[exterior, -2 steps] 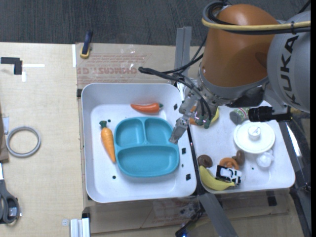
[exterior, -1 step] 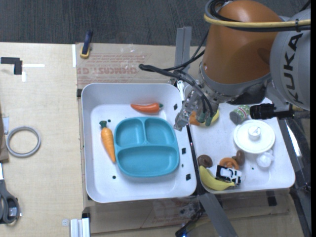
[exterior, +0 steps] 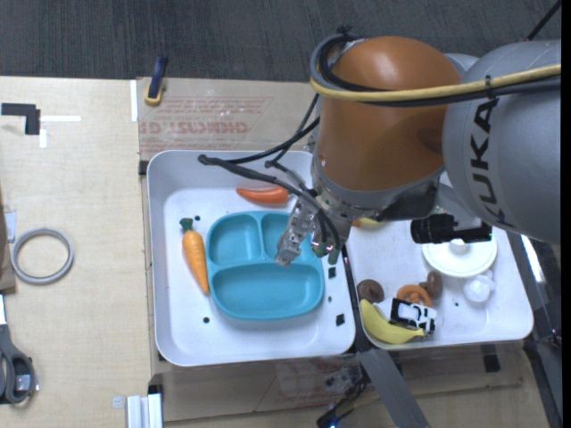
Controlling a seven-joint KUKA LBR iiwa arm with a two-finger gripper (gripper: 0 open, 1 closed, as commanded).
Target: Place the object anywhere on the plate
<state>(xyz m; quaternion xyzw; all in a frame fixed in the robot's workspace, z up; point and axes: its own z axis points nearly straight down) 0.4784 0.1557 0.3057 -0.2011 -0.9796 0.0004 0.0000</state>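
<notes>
We see the gripper (exterior: 292, 243) hovering over the blue plate (exterior: 265, 279), carrot (exterior: 194, 255) just beside; whether its fingers grasp anything, we cannot tell.

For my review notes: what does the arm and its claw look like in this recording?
The arm is a bulky grey KUKA unit with black lettering on its side. A wide, rounded orange band sits above the wrist. A yellow cable runs across the band, and black cables loop beside it. The claw is small, metallic grey and slim.
</notes>
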